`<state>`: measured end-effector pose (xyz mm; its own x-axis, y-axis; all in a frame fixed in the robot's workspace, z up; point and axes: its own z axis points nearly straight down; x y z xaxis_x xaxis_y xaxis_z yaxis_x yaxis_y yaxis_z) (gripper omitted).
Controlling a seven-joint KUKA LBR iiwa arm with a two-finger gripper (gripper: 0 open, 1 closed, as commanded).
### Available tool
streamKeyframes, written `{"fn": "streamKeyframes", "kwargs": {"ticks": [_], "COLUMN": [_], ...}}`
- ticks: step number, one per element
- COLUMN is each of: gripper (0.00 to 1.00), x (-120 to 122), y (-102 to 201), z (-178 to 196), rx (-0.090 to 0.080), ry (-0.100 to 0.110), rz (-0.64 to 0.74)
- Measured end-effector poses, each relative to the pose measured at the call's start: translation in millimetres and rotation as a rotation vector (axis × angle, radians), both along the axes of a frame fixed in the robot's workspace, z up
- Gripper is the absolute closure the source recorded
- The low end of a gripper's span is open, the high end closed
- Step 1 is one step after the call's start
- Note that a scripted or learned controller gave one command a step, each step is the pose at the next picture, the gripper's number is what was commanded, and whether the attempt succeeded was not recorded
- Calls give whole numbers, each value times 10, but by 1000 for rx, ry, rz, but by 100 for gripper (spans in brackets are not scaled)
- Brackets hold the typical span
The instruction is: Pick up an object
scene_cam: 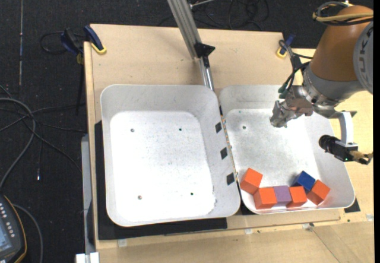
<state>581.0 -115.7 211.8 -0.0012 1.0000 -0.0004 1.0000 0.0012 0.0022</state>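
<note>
Several blocks lie along the near edge of the right bin: an orange block, a second orange block, a purple block, a third orange one, a blue block and an orange block at the right end. My gripper hangs over the far part of the right bin, well apart from the blocks, with nothing visible between its fingers. The view from above does not show how the fingers stand.
The left bin sits beside the right one on the wooden bench. A slanted metal pole comes down to the gap between the bins. Clamps grip the bench's far corners.
</note>
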Motion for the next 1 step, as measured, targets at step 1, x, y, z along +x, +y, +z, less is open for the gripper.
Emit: {"fn": "streamKeyframes", "kwargs": {"ticks": [1], "gripper": [100], "x": [-174], "y": [-649], "z": [625], "rx": [-6], "ry": [-5], "rz": [-7]}}
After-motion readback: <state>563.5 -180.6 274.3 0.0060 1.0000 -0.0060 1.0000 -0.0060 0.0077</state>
